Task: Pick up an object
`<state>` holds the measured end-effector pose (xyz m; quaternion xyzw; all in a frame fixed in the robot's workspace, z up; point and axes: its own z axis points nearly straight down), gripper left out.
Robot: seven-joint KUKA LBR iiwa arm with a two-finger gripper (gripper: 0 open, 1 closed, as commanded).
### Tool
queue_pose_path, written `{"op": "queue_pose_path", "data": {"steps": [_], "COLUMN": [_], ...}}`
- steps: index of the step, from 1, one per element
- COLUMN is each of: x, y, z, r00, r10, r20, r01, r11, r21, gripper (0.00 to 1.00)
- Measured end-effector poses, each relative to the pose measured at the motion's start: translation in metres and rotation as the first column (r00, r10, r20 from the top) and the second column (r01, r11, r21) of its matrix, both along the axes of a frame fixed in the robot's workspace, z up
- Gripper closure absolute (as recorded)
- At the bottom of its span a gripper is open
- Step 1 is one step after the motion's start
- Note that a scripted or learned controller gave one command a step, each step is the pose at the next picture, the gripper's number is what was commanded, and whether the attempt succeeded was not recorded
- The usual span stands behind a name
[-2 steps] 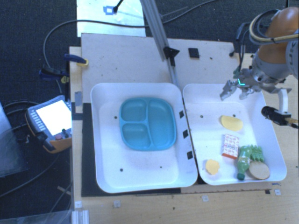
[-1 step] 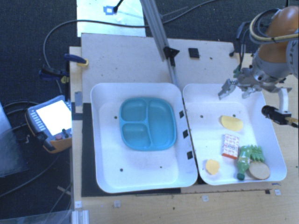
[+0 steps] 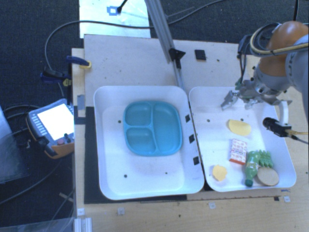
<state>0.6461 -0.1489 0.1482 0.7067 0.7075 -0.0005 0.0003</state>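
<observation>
My gripper [image 3: 238, 102] hangs over the far part of the right bin [image 3: 208, 138], open, with nothing between its fingers. In that bin lie a flat yellow piece [image 3: 239, 127] just below the gripper, a red and white packet [image 3: 237, 151], a green bottle-like toy [image 3: 254, 162], a tan round disc [image 3: 268, 176] and a small yellow piece [image 3: 219, 172] near the front wall. The gripper touches none of them.
The left bin [image 3: 108, 144] holds a blue divided plate [image 3: 153, 128]. A slanted metal pole [image 3: 161, 25] rises behind the bins. A handheld pendant with a lit screen [image 3: 52, 127] lies off the bench at the left.
</observation>
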Motion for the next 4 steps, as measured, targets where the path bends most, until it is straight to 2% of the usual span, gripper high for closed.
{"op": "queue_pose_path", "data": {"steps": [1, 2, 3, 4], "x": [0.006, 0.006, 0.008, 0.010], "y": [0.006, 0.006, 0.006, 0.003], "z": [-0.044, -0.064, -0.050, -0.006], "r00": [1.000, 1.000, 1.000, 1.000], "r10": [0.005, 0.005, 0.008, 0.004], "r20": [0.001, 0.001, 0.008, 0.006], "r01": [-0.005, -0.005, -0.008, -0.004], "r11": [1.000, 1.000, 1.000, 1.000], "r21": [0.001, 0.000, -0.002, 0.000], "gripper": [0.00, 0.00, 1.00, 1.00]}}
